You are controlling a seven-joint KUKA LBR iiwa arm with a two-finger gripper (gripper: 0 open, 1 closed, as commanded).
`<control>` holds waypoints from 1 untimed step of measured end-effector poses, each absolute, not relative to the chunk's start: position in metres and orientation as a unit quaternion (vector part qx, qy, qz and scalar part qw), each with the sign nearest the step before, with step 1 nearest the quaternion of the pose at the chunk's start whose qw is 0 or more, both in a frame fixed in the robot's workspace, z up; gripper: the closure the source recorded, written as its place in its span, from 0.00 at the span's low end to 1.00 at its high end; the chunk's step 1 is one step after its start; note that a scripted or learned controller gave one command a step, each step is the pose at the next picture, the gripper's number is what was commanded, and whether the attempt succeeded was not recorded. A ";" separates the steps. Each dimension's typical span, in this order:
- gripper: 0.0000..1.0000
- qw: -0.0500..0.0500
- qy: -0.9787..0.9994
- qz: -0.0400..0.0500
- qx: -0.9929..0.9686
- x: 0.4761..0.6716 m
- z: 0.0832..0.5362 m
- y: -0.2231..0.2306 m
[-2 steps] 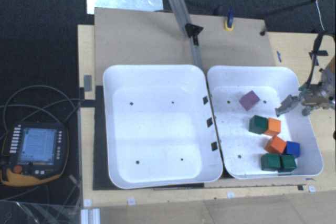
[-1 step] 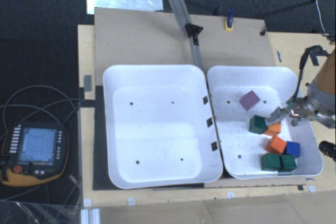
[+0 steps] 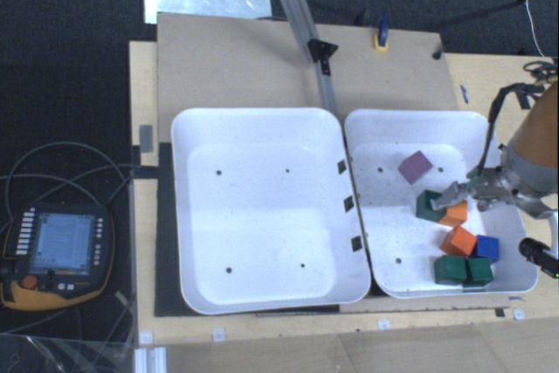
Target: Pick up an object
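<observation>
Reaching in from the right over the right bin (image 3: 384, 279), hovering low among the blocks. Judging the approach step, nothing lifted yet; next needing a clean descent onto one block. Gripper (image 3: 454, 198) sitting just beside the small orange block (image 3: 456, 212) and dark green block (image 3: 427, 205); impossible to tell its opening. Lying apart: purple block (image 3: 416, 166), larger orange block (image 3: 458, 240), blue block (image 3: 486, 248). Resting below, a tan surface (image 3: 244, 57) on dark carpet, pendant (image 3: 59, 251) at left.
</observation>
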State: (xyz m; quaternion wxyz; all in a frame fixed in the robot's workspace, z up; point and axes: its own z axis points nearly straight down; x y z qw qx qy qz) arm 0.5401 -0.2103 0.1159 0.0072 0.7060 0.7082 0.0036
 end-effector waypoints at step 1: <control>1.00 0.008 0.709 0.005 0.705 0.541 0.126 -0.210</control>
